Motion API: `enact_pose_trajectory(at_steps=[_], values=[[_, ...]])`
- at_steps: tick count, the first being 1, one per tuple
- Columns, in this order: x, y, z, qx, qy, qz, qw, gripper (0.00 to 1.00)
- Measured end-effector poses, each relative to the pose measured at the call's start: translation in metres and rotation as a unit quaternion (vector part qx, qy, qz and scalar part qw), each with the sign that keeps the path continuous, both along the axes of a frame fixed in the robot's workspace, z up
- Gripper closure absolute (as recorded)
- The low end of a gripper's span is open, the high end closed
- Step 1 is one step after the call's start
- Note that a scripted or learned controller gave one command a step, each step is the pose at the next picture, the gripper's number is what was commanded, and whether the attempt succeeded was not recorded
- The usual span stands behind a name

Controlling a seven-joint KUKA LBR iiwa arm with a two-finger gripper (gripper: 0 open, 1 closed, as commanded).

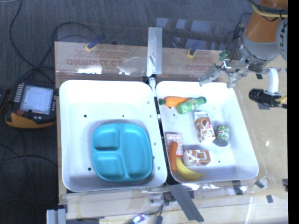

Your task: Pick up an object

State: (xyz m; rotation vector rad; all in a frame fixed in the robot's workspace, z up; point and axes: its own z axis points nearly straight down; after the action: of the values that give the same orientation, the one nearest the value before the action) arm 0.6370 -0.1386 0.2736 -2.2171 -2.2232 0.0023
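The pincer (219, 76) hovers with its fingers apart and nothing between them, above the far rim of the right bin (243, 125). Just near of it lies a green bottle (189, 105): probably light, stiff and slippery, best gripped across its middle.

cam: one, fixed overhead — slanted down | covers both bins (108, 88) — apparently mid-range
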Motion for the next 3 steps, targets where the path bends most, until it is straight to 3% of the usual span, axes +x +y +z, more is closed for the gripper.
enact_pose_trajectory(at_steps=[1, 2, 3], values=[[-0.047, 0.03, -0.108, 0.0002, 0.001, -0.029, 0.9996, 0.0], [-0.076, 0.0, -0.162, -0.0019, -0.002, -0.07, 0.9975, 0.0], [-0.047, -0.005, -0.185, -0.0016, -0.004, -0.019, 0.9998, 0.0]])
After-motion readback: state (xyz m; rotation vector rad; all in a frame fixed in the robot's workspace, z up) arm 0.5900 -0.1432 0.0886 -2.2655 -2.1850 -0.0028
